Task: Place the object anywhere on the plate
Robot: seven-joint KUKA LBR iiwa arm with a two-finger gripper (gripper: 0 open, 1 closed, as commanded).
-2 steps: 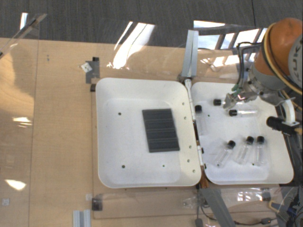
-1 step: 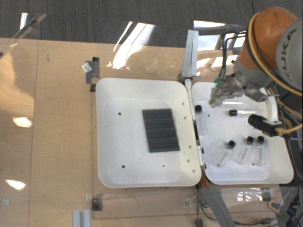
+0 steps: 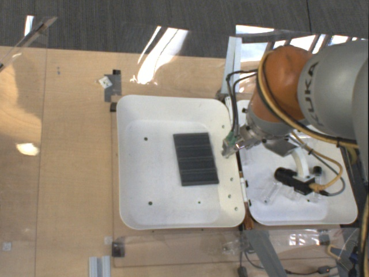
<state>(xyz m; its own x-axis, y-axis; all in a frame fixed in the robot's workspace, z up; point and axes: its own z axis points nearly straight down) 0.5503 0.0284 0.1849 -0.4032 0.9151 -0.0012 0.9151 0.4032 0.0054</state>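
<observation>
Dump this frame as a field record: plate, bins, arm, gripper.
left bin: white, shallow
right bin: white, under the arm
plate: dark ribbed rectangle, flat in the left bin
arm: grey, orange band, reaching from the right
gripper: over the seam between bins, right of the plate, apart from it
object: possibly a small clear item in right bin, too faint to identify

The scene is viewed from one camera fixed above the bench (image 3: pixel 57 154), looked down on at a slant. Both white bins are taken in from fairly close: the left bin (image 3: pixel 138 114) is framed whole, its dark ribbed plate (image 3: pixel 196 158) near the centre, while the right bin (image 3: pixel 340 209) is partly covered by the arm (image 3: pixel 328 79) (entering from the right). Dark floor (image 3: pixel 144 4) is seen along the top edge.
</observation>
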